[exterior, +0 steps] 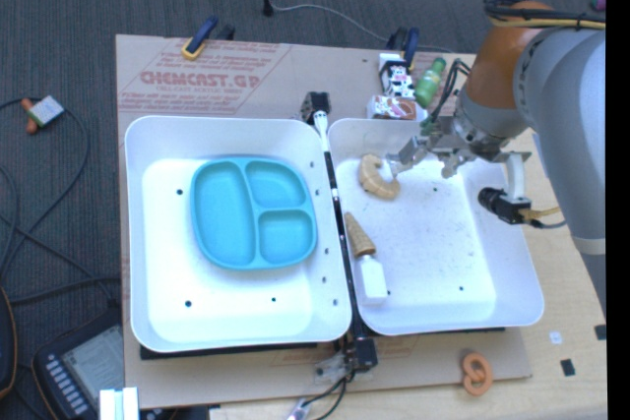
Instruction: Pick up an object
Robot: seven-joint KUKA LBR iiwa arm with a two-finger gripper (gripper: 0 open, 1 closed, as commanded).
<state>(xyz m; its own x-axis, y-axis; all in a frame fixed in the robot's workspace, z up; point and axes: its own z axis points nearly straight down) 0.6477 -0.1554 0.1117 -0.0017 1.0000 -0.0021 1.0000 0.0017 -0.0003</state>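
My gripper [426, 159] hangs over the back of the right bin [492, 295], open, with nothing between its fingers. Its left fingertip [397, 159] is just right of a tan curved bread-like piece [377, 179] lying near the bin's back left corner; I cannot tell if they touch. A tan cone [359, 235] lies along the bin's left wall, and a small white block [374, 281] sits just in front of it. The grey arm with its orange band [502, 54] reaches in from the right.
A blue divided plate [254, 212] lies in the left bin [157, 310]. Behind the right bin stand a green bottle [429, 82] and a small printed box [396, 103]. An orange ring [476, 372] rests on the board in front. A black fitting [500, 204] hangs by the arm.
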